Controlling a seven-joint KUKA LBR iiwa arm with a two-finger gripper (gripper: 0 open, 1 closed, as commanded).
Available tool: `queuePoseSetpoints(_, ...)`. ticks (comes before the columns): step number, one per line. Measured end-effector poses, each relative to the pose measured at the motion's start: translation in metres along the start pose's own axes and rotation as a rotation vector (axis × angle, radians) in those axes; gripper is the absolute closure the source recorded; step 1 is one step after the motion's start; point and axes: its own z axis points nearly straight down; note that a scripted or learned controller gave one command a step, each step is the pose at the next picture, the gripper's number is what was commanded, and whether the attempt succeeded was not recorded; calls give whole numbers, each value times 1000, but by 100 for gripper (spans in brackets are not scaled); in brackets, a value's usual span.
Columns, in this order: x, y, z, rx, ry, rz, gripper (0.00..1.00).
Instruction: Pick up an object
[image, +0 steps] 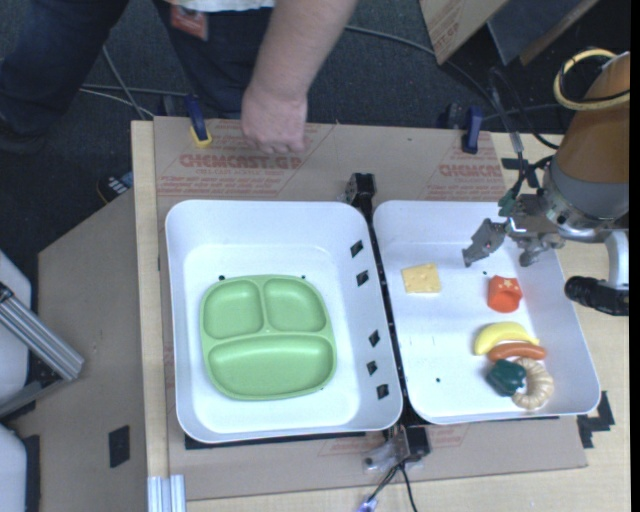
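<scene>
Gripper (507, 243) hangs over the right bin (440, 395), fingers spread apart w/ nothing between them — so the pick isn't done yet, by the look of it. Nearest the camera lie a pretzel (536, 388), green veg (506, 376), hot dog (517, 351) and banana (500, 334), bunched close. Further back: red pepper (505, 292) just below the gripper, cheese (421, 279) apart. Left bin holds a green tray (267, 335); a person's hand (273, 120) rests beyond — not in the way.

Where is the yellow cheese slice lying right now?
The yellow cheese slice lies flat in the right bin, in its upper left part near the divider, left of the red pepper and below-left of the gripper.
</scene>
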Motion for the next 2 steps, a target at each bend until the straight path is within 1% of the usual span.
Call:
queuePoseSetpoints(1, 0, 2, -5, -10, -2, -3, 0)
queuePoseSetpoints(2, 5, 0, 58, -3, 0, -2, 0)
